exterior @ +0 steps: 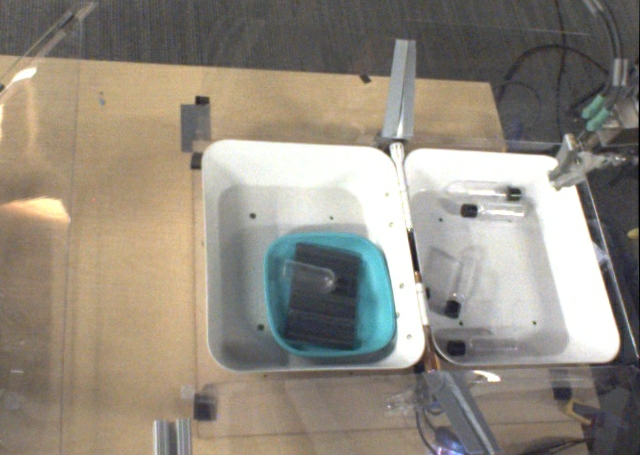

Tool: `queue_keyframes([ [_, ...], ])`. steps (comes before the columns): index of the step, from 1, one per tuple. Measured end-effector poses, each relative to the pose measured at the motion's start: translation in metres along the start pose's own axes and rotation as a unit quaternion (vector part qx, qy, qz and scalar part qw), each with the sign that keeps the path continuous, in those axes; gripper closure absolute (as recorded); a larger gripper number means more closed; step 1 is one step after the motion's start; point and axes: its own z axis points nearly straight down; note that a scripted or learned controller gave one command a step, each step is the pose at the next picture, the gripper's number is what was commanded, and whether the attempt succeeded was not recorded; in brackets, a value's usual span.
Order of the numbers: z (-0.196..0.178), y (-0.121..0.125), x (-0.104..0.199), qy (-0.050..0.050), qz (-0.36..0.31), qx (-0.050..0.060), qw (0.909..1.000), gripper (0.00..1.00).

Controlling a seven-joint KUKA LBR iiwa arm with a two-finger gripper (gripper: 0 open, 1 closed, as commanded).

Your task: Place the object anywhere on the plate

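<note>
A teal square plate (378, 265) sits in the left white bin (224, 273), toward its front. On the plate lies a dark ribbed block (322, 311). A clear tube (307, 273) rests across the block's upper left corner, inside the plate's rim. In the right white bin (592, 283) lie several clear tubes with black caps. One tube (488, 192) lies near the back wall, one tube (461, 283) is in the middle, and one tube (482, 346) lies along the front wall.
A grey metal post (401, 93) stands behind the seam between the bins. Cables and teal fittings (600, 113) hang at the far right, beside the right bin's back corner. Bare wooden bench (100, 243) spreads to the left.
</note>
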Motion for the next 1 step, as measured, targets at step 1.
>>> queue_keyframes([
  [1,0.1047,0.0028,0.0719,0.003,-0.023,0.008,0.9997,1.00],
])
